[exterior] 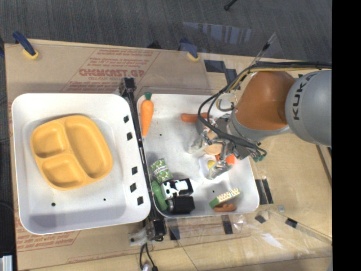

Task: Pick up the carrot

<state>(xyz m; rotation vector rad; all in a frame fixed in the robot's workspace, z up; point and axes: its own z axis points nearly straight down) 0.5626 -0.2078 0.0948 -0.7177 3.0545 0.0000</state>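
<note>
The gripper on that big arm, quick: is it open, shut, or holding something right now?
Gripper: cannot be told. It sits low in the right bin among small items, well apart from the carrot at the bin's far left corner.

Carrot [146,113] lies against the right bin's far-left wall [137,130]; access from the left is blocked by it. Bare floor is seen to its right. Near-left corner is crowded by a black-and-white toy [177,194]. Right half is covered by the arm [276,103]; clutter below, probably small toys.
</note>
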